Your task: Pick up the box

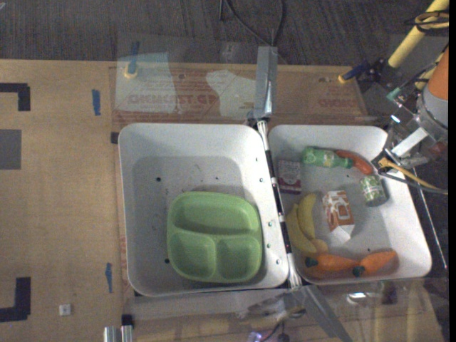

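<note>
Camera view, looking down on two white bins. Left bin [135,191]: a green divided plate [213,237]. Right bin [413,226]: the box [339,211], white and orange, lying near centre, with bananas [305,223] just to its left and two carrots [353,263] below. A green bottle [325,157] lies at the upper edge. The arm [436,102] enters at upper right; its jaw state cannot be determined.

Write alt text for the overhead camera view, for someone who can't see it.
Two white bins sit side by side: the left bin holds a green tray, the right bin a box, bananas, carrots, a green bottle and a can. The arm's hand is at the right bin's far right edge, apart from the box.
</note>
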